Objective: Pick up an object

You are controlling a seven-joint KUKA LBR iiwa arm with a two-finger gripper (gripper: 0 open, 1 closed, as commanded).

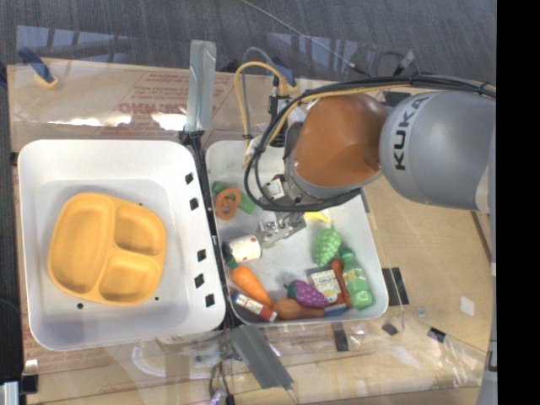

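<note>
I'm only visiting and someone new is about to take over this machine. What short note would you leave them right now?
Gripper: low in the right bin, among the toys; nothing seen between its fingers.
Toys: carrot, purple grapes, green grapes, small white cylinder, all lying in the right bin.
Left bin: holds a yellow divided plate.
Done: no pick visible.
Left: grasp one toy and lift it.

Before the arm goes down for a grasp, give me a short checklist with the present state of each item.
1. Gripper over the right bin, where the toys lie: ok.
2. Nothing held yet: ok, no object seen in it.
3. Jaws open: cannot tell.
4. Target close: ok, the white cylinder lies just left of the gripper.
5. Target free of neighbours: not ok, the carrot lies close below it.
6. Left bin holds the yellow divided plate: ok.
</note>
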